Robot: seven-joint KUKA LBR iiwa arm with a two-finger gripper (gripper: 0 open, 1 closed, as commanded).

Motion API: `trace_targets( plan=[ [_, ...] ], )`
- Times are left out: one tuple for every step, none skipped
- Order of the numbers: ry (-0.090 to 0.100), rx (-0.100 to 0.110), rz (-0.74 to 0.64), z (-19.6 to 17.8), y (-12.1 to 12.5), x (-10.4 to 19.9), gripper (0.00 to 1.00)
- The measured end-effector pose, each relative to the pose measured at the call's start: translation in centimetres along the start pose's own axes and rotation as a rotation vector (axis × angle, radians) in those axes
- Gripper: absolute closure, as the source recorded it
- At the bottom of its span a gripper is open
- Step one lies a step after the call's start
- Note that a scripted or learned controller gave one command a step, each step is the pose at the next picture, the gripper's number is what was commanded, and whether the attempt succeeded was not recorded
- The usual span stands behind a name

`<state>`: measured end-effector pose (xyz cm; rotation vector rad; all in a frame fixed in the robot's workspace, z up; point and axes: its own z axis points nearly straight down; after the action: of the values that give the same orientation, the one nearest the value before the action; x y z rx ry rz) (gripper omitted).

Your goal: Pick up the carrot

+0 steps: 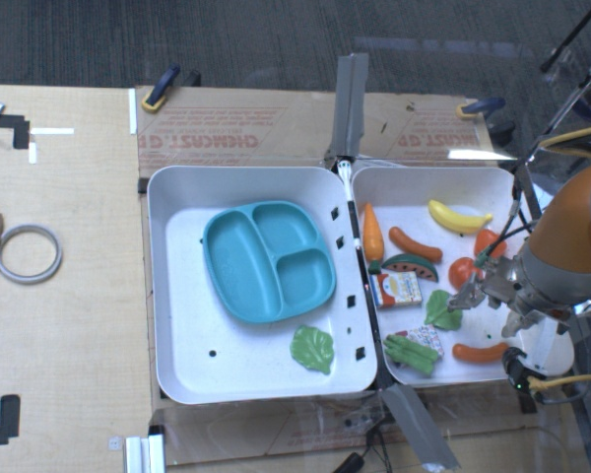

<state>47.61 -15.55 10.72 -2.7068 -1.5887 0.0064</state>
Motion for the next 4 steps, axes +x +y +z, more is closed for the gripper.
trace_targets(
  plan=[
    [0.0, -0.004, -0.578, 0.2, 2.5, -4.2, 0.0],
    [0.019, 0.005, -0.025, 0.3, 5.3, -3.2, 0.0],
    [0.008, 0.0, -0.026, -0.4, 5.4, -3.6, 1.0],
    [0.0, -0.004, -0.111, -4.2, 3.2, 1.2, 1.0]
  ],
)
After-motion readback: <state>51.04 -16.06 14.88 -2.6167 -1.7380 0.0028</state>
